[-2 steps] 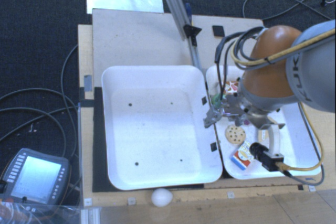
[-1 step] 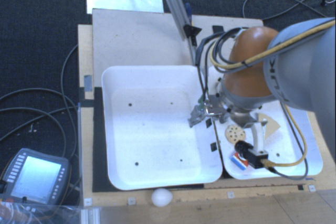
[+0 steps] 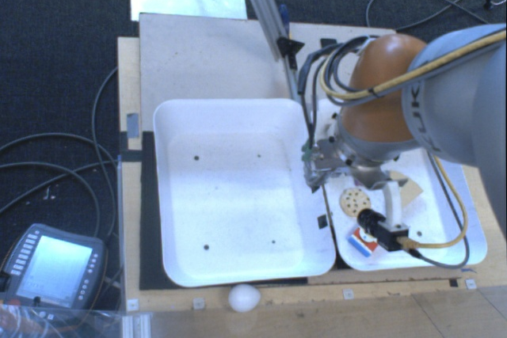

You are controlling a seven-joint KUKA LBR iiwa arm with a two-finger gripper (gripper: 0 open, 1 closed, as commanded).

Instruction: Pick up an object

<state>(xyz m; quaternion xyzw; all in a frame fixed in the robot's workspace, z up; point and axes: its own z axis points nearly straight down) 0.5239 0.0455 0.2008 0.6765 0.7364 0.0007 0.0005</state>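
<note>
We cannot tell whether the gripper [image 3: 318, 169] is parted or closed. It hangs low by the left wall of the right bin [image 3: 432, 233], with nothing visibly held, so we judge the pick undone. A dotted round biscuit [image 3: 349, 202] and a red-and-blue packet [image 3: 364, 243] lie just beside it. The bench [image 3: 214, 51] stands on dark carpet [image 3: 63, 28], near a teach pendant [image 3: 51, 265].

A robotics lab: a grey robot arm [image 3: 459, 99] over a plywood tabletop [image 3: 206, 51] with white bins [image 3: 230, 170], loose cables [image 3: 47, 170] across dark carpet [image 3: 63, 28], and a control pendant [image 3: 51, 265].
</note>
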